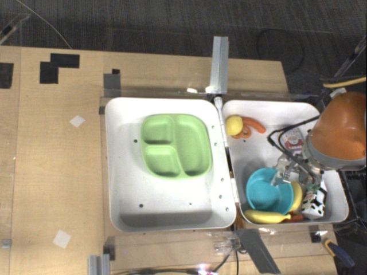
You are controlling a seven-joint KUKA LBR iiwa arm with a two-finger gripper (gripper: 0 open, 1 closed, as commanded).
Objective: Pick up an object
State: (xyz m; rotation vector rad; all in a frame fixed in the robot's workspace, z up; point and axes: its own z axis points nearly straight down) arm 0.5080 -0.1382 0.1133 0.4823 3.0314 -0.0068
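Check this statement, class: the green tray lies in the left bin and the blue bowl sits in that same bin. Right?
Not quite. The camera view shows the blue bowl in the right bin, beside a banana. The green tray does lie in the left bin.

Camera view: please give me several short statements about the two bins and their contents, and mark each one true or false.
1. The green divided plate lies in the left bin. True.
2. The blue bowl lies in the left bin. False: it is in the right bin.
3. A banana lies by the blue bowl's near side. True.
4. The hand hangs over the green plate. False: it is over the right bin, at the bowl's right rim.
5. The yellow lemon sits in the right bin's far left corner. True.
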